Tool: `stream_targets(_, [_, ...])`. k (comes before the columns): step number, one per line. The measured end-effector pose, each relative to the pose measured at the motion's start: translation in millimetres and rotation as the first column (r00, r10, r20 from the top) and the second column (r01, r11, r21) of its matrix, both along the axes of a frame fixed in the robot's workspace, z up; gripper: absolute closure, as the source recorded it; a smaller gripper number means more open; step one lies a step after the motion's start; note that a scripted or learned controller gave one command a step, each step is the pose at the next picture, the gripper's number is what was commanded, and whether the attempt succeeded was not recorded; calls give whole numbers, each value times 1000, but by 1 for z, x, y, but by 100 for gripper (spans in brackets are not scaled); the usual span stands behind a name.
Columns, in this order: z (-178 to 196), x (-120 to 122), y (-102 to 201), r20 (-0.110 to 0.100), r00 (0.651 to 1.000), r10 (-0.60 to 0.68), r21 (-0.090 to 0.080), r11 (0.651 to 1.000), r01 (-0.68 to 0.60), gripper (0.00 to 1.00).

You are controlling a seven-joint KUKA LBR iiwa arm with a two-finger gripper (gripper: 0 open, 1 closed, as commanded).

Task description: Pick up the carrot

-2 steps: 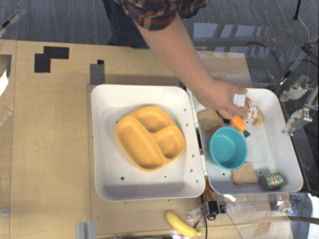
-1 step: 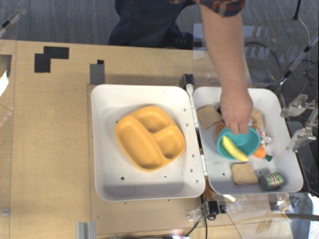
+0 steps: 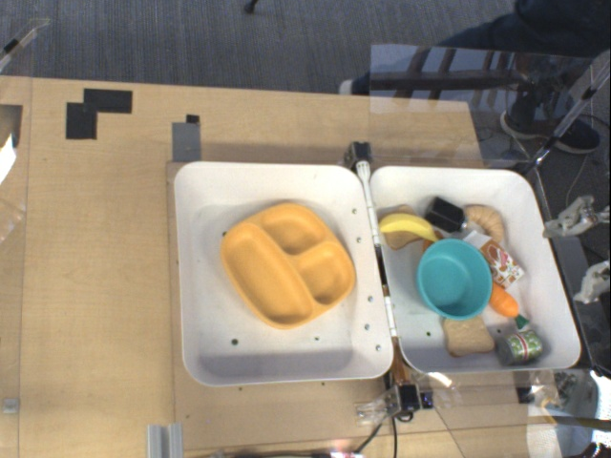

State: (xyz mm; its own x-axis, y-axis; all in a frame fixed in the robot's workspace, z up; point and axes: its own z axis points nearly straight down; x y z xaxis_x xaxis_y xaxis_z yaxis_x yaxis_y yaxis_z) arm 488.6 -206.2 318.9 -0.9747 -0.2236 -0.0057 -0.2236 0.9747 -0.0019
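Observation:
The carrot (image 3: 505, 301) is a short orange piece in the right bin (image 3: 544, 208), near that bin's right wall. It lies against the right rim of a teal bowl (image 3: 454, 277), which hides its left end. A red-and-white packet (image 3: 503, 263) sits just behind it, and a green can (image 3: 520, 346) just in front.
The right bin also holds a banana (image 3: 406, 225), a black block (image 3: 445, 213), a brown pastry (image 3: 485, 220) and a tan slice (image 3: 467, 336). A yellow divided plate (image 3: 286, 263) lies in the left bin (image 3: 205, 284). Grey fixtures (image 3: 571, 219) stand past the bench's right edge.

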Motion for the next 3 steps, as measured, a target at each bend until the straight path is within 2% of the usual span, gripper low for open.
stream_targets(1, [-9, 79, 3, 8, 942, -336, 5, 942, 336, 0])
stream_targets(2, [-178, 54, 3, -17, 860, -509, 2, 861, 509, 0])
stream_targets(3, [-207, 52, -2, 37, 882, -470, 11, 883, 470, 0])
